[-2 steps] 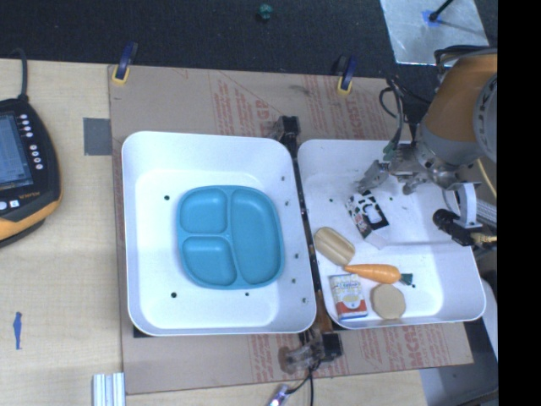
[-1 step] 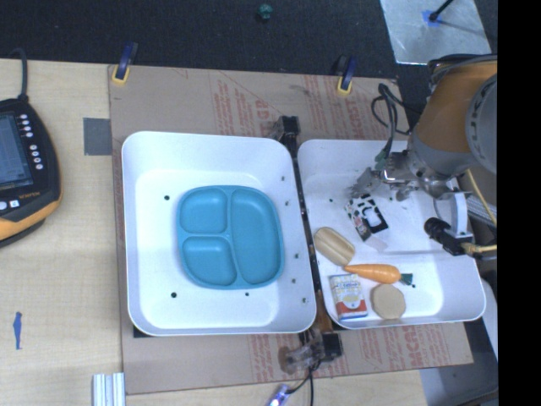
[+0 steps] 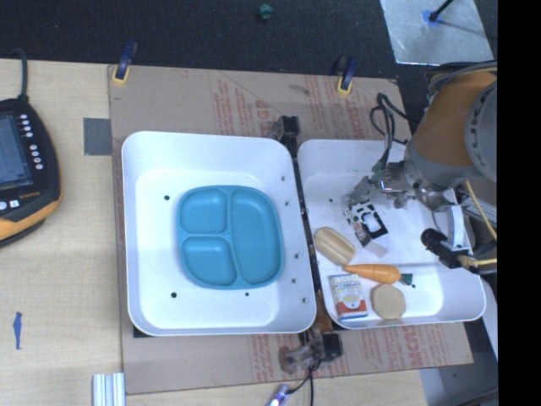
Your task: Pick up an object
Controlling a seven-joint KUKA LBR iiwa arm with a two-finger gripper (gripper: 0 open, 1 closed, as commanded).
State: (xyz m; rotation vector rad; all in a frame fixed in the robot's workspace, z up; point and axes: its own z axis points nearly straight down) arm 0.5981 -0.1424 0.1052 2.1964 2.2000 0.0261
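Observation:
The right bin (image 3: 330,163) holds a tan bread roll (image 3: 335,246), an orange carrot (image 3: 376,271), a small red-and-white carton (image 3: 347,298) and a round tan biscuit (image 3: 389,301). My gripper (image 3: 364,216) reaches down into the middle of this bin, just right of and above the bread roll. Its dark fingertips sit near the bin floor, and no object shows between them. The grey arm with its orange band (image 3: 448,129) comes in from the right.
The left bin (image 3: 148,167) carries a blue divided plate (image 3: 230,235). A teach pendant (image 3: 21,167) lies on the bench at far left. Clamps (image 3: 124,62) hold the cardboard sheet at the back. Cables (image 3: 389,125) hang beside the wrist.

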